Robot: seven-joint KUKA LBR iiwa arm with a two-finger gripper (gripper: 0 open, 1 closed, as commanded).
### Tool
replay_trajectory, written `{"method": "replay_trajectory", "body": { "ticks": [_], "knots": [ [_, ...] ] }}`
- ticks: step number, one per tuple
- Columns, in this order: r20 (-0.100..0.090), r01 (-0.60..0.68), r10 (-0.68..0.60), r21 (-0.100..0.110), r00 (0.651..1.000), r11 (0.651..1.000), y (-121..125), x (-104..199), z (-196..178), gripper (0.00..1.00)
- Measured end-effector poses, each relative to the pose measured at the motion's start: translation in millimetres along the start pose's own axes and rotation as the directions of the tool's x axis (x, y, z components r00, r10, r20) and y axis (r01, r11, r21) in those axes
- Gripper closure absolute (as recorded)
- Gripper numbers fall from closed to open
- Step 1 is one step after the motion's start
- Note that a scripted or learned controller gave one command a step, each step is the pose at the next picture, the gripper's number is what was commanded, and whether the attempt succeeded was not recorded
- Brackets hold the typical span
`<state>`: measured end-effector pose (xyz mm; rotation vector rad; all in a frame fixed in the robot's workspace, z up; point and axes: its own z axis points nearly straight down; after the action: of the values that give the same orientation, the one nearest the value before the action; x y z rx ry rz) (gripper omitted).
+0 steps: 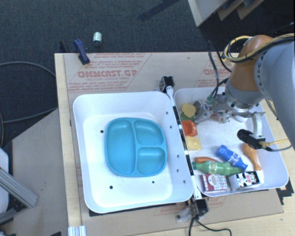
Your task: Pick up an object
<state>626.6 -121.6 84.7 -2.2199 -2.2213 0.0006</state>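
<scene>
Objects for picking lie scattered in the right bin [280,176], at centre right of the frame: a yellow piece [189,110] and an orange-red piece [189,127] near its upper left wall, a pale yellow block [194,144] below them, a blue bottle [232,155], a carrot [251,156], a green bottle [220,167] and two small cartons [229,181] along the lower edge. They lie loose and overlapping, probably tipped in at random to vary the picks. The left bin [85,141] holds a blue divided plate [136,146], lying flat at its middle. The arm [261,62] enters from the upper right and bends down over the right bin's upper part, its gripper [212,109] low, just right of the yellow piece. Whether the claw is open or closed cannot be told, and nothing is visibly held in it.
</scene>
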Motion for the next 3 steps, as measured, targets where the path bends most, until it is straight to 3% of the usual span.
{"method": "replay_trajectory", "body": {
  "ticks": [1,2,3],
  "knots": [
    [0.0,-0.001,0.001,0.001,1.0,1.0,-82.9,3.3,-0.3,0.0],
    [-0.025,0.01,-0.008,0.057,1.0,0.998,30.4,-55.8,-1.3,0.0],
    [0.001,-0.001,0.001,-0.001,1.0,1.0,-49.7,-51.4,0.4,0.0]
  ]
}}
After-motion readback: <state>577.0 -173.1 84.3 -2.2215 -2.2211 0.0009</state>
